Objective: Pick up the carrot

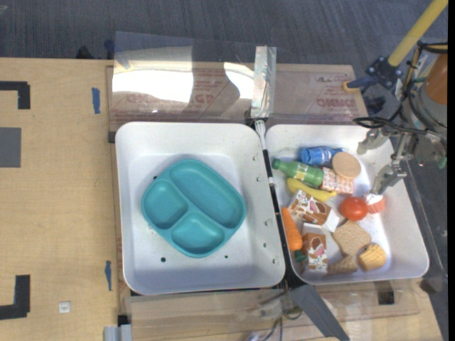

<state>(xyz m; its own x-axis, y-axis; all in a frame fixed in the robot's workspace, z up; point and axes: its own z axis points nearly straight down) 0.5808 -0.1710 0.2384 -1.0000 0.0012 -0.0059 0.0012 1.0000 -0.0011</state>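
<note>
The slim orange toy carrot (291, 233) lies along the left wall of the right-hand shallow white bin (416, 251), beside printed cartons. The grey two-finger gripper (382, 163) hangs over that bin's upper right edge, fingers spread, holding nothing, well apart from the carrot.

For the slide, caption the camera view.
Gripper poised above right bin of toy food; carrot lies along its left wall.
</note>
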